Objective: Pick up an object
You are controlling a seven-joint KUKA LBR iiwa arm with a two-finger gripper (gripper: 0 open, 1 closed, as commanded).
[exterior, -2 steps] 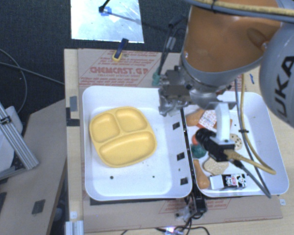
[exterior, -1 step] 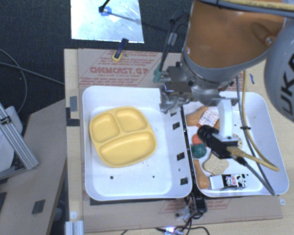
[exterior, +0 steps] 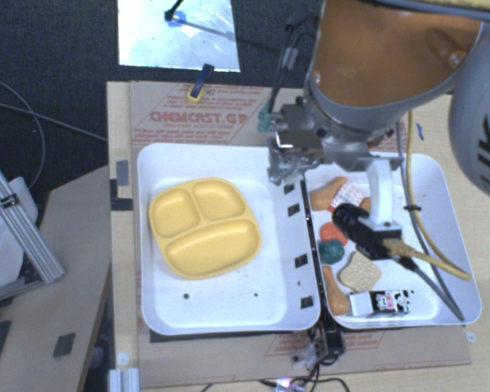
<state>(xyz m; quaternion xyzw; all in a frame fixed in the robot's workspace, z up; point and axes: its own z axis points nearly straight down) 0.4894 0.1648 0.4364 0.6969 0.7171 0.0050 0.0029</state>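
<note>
My gripper [exterior: 280,170] hangs over the far right edge of the left bin [exterior: 229,309], close to the divider between the two bins, and I see nothing held in it. A yellow divided plate [exterior: 204,225] lies in the left bin, to the gripper's lower left. In the right bin [exterior: 453,243] lie a tan bread-like piece [exterior: 327,193], a red ball [exterior: 333,232], a teal object [exterior: 332,251], a toast slice [exterior: 359,272], a tan stick-shaped piece [exterior: 335,288] and a small white carton with black patches [exterior: 381,302]. The arm hides the right bin's far part.
Both bins rest on a cardboard sheet [exterior: 204,117] with red print. A shiny square panel [exterior: 178,21] lies beyond it, with a small blue and yellow item [exterior: 199,84] at its near edge. Cables trail at the left.
</note>
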